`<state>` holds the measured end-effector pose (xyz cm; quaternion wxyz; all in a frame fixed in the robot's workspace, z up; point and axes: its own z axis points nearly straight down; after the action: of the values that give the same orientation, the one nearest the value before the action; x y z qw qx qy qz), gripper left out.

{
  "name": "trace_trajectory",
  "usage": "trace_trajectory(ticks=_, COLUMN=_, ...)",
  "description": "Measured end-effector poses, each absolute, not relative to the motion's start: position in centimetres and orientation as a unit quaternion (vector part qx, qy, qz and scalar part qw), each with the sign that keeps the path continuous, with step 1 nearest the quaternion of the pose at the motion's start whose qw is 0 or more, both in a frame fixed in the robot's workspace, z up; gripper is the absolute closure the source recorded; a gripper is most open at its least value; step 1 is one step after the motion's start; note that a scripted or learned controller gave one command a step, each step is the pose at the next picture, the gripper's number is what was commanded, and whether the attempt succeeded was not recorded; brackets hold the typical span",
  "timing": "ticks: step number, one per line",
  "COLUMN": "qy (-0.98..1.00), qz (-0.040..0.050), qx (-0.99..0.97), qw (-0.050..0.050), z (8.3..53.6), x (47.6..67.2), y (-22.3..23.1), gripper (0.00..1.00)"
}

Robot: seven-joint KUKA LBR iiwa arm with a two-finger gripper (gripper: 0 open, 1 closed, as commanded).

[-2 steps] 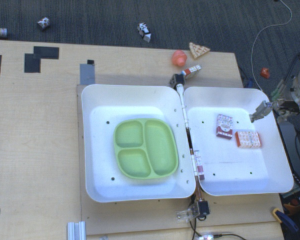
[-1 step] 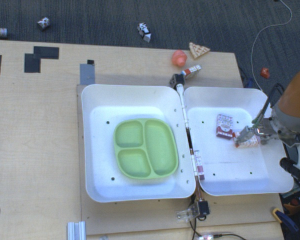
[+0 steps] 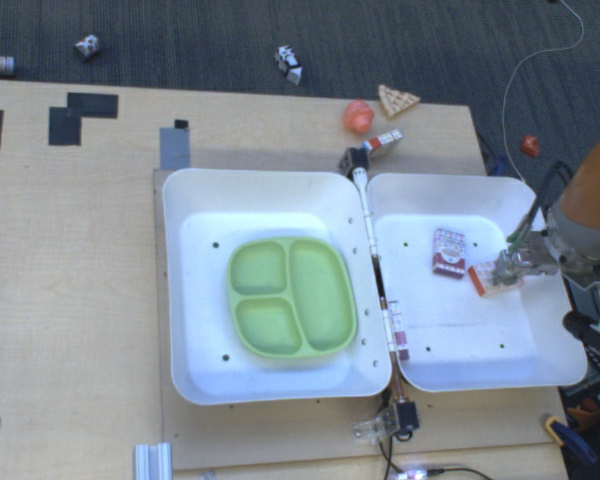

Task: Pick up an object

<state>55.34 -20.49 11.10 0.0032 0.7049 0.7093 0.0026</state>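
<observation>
Gripper [image 3: 502,271] sits low in the right bin [image 3: 460,363], apparently clamped on a small orange stick [image 3: 476,282], likely the chosen pick. Red-and-white packet [image 3: 448,252] lies just beside. Green tray [image 3: 292,298] occupies left bin [image 3: 190,298].

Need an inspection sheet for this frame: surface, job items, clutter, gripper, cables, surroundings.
Surface: wooden bench bearing two white bins, left bin and right bin.
Job's things: green tray in left bin; small red packet and orange stick in right bin.
Clutter: orange ball, pizza-slice toy, small tube behind the bins.
Grippers: gripper low in right bin beside the stick; grasp unclear.
Cables: white cable on carpet.
Surroundings: dark carpet with scattered small items.
</observation>
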Motion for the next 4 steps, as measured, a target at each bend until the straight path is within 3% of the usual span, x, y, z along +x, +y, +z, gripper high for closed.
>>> trace_trajectory(ticks=1, qy=0.709, qz=0.0018, qx=0.705, qw=0.003, z=28.8, x=60.5, y=-20.0, gripper=1.00)
trace_trajectory(ticks=2, qy=0.709, qz=0.0005, qx=0.705, qw=0.000, z=18.2, x=64.7, y=-17.8, gripper=1.00)
trace_trajectory(ticks=3, qy=0.709, qz=0.0017, qx=0.705, qw=0.003, z=27.6, x=67.0, y=-20.6, gripper=1.00)
trace_trajectory(ticks=4, qy=0.709, qz=0.0015, qx=0.705, qw=0.000, z=20.7, x=66.9, y=-10.5, gripper=1.00)
